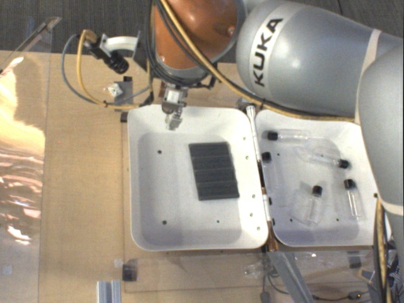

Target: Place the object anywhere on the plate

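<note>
The plate (214,170) is a dark ridged rectangle lying flat in the middle of the left bin (146,226). Several clear vials with black caps lie in the right bin (315,235), among them one at the back (287,134) and one near the front (314,202). My gripper (172,117) hangs over the back left part of the left bin, up and to the left of the plate. It points down below the orange wrist band. Whether anything sits in it is too small to make out.
The big grey arm crosses the top right and covers the right bin's far edge. Yellow cables and a small black-and-white fitting (113,55) sit behind the left bin. A raised divider (260,175) separates the two bins.
</note>
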